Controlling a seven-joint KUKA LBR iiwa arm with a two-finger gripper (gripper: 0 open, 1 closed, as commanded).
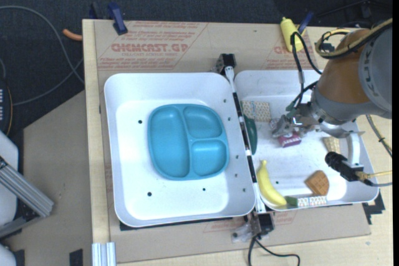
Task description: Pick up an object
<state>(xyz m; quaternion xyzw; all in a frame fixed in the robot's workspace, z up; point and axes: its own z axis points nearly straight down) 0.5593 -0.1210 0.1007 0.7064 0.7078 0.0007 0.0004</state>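
1. The blue divided plate (187, 140), alone in the left bin (124, 109), looks rigid and slick; only its rim offers a hold.
2. The banana (269, 187), at six o'clock in the right bin (268, 81), seems soft and bruisable; grip mid-body.
3. A small maroon packet (290, 141) lies just beneath the jaws (285, 126), probably light and crinkly. Whether they are spread or closed, I cannot tell.

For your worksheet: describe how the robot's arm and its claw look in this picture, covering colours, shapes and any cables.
The arm is a thick, rounded grey tube with an orange band above the wrist. Black cables loop over its upper side near a yellow fitting. At its end sits the claw, a small cluster of dull silver-grey metal parts, much narrower than the arm itself.
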